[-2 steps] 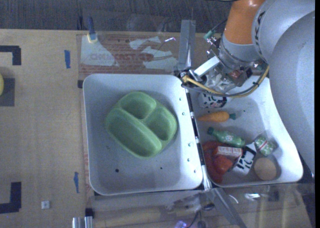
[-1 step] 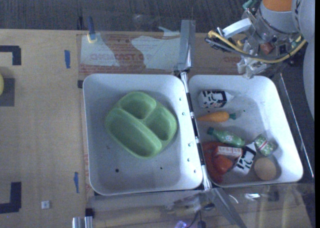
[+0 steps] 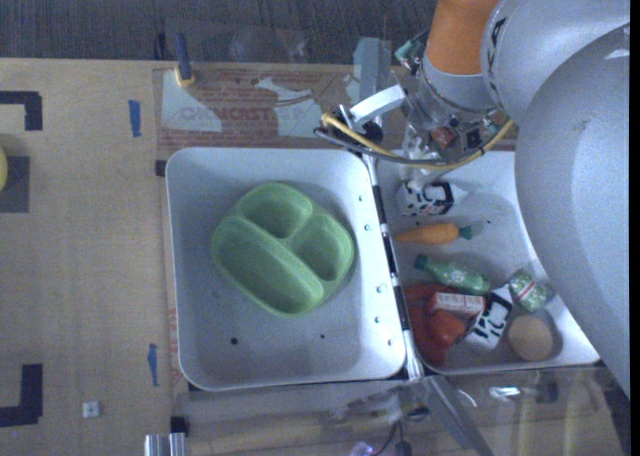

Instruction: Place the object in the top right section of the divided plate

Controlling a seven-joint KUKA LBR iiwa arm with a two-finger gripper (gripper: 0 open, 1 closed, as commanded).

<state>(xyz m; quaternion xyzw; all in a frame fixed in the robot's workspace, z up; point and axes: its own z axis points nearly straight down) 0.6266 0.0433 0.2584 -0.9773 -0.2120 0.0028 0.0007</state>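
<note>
From my seat, the left bin (image 3: 200, 344) gives open floor all round the green divided plate (image 3: 283, 260), and nothing lies in any of its three sections. The ridge (image 3: 385, 264) where the two bins meet stands between that plate and the right bin (image 3: 500, 209). There the arm (image 3: 540, 54) overhangs the upper end, just above the black-and-white carton (image 3: 428, 198). Below it the carrot (image 3: 432, 235) and green bottle (image 3: 452, 274) lie across the floor with narrow gaps between them. The lower end is crowded: red items (image 3: 437, 319), a small can (image 3: 530, 290) and an egg (image 3: 531, 338) sit close together.
</note>
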